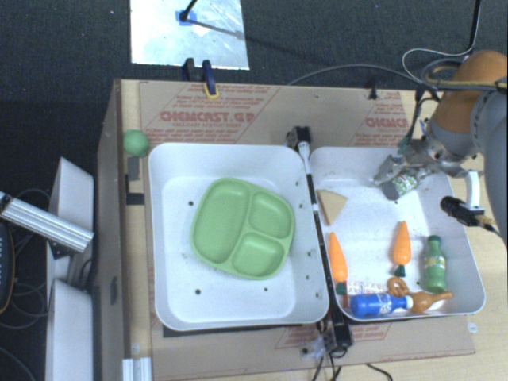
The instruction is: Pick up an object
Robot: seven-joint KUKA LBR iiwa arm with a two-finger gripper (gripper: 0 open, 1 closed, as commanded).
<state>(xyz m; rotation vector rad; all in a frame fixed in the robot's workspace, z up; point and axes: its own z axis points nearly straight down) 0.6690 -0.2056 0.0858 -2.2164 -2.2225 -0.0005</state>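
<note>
Green-and-white on a small container (407,183), toward the back of the right bin (361,228), tight against the gripper (394,175). Cannot tell whether jaws spread or pinching it. Risks an edge-only catch, hence slipping out on lifting. Risks scraping the back wall too, so close by. Leaves the nearer carrot (402,243) and green bottle (433,264) well apart, unlikely knocked.

Robotics lab, robot arm (464,113), bench (238,109), white bins (178,213)
</note>
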